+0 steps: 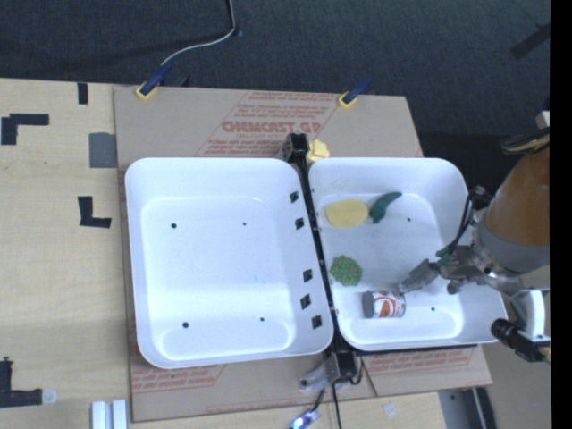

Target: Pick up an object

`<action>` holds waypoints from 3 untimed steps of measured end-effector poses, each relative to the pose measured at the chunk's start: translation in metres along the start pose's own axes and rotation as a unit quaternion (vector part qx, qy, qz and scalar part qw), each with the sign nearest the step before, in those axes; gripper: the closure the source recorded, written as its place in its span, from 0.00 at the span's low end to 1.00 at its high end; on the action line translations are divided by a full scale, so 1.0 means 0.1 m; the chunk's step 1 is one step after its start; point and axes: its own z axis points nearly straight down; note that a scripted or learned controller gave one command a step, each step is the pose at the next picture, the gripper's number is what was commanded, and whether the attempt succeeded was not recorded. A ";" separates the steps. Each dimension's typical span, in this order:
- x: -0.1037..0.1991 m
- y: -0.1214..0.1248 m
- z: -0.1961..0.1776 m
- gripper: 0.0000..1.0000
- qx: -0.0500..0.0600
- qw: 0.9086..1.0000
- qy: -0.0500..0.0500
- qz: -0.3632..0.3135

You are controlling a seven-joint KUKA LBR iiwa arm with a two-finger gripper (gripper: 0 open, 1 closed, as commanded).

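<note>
The right bin (447,181) holds a yellow lemon-like piece (346,213), a dark green pepper-like piece (385,206), a green broccoli piece (346,270) and a small red-and-white can (384,305) lying on its side. My gripper (418,279) reaches in from the right, low over the bin floor. Its tip sits just right of and slightly above the can, with nothing visibly between the fingers.
The left bin (143,186) lies beside the right one, split from it by a black clipped divider (308,248). Both rest on a cardboard sheet (268,123). The arm's orange band (527,195) and wrist hang over the right bin's right rim.
</note>
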 end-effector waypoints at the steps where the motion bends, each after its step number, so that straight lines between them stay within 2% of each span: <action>1: 0.06 0.04 -0.16 1.00 -0.005 1.000 0.001 -0.005; 2: 0.35 0.62 -1.26 1.00 -0.013 1.000 -0.001 -0.009; 3: 0.61 1.57 -1.85 1.00 -0.013 1.000 -0.001 -0.009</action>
